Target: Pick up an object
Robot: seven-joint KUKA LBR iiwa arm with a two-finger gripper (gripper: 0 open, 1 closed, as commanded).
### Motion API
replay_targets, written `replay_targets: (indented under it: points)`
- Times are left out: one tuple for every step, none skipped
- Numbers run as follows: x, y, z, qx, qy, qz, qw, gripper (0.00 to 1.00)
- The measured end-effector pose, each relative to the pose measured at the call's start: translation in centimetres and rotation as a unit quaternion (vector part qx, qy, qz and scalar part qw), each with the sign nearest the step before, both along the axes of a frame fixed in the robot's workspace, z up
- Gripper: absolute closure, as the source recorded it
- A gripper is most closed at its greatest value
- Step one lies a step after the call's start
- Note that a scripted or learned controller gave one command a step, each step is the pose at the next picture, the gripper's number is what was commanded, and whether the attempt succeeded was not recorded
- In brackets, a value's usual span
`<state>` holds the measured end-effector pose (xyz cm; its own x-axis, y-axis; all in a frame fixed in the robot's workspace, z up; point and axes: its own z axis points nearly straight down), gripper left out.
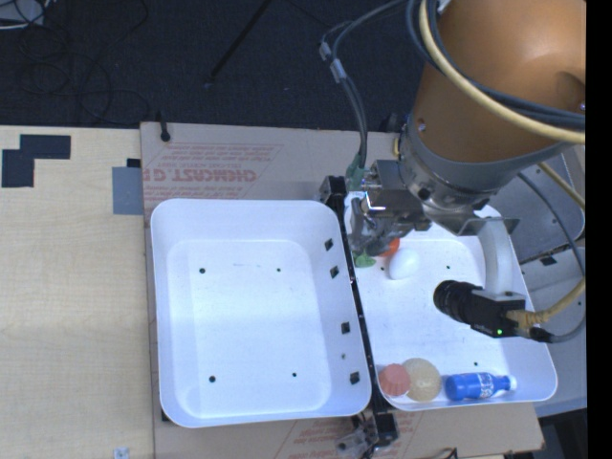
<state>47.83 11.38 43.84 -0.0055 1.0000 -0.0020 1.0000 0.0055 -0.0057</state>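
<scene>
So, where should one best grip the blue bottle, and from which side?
Probably around the blue bottle's middle, coming from above with the fingers across its width. It lies on its side along the right bin's near wall, its white cap pointing right.

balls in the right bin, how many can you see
2, side by side at the right bin's near edge: a pink ball and a cream ball, left of the blue bottle. The arm may hide more.

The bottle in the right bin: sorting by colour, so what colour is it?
Blue, with a white cap; the bottle shows in the camera view.
</scene>
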Motion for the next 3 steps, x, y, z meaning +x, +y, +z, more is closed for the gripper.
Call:
replay_targets:
  points:
    - [0.0, 0.1, 0.9, -0.0006, 0.002, 0.003, 1.0, 1.0]
    - [-0.2, -5.1, 3.2, 0.0005, -0.003, -0.005, 1.0, 1.0]
    - [-0.4, 1.2, -6.3, -0.0002, 0.003, 0.0, 1.0, 1.0]
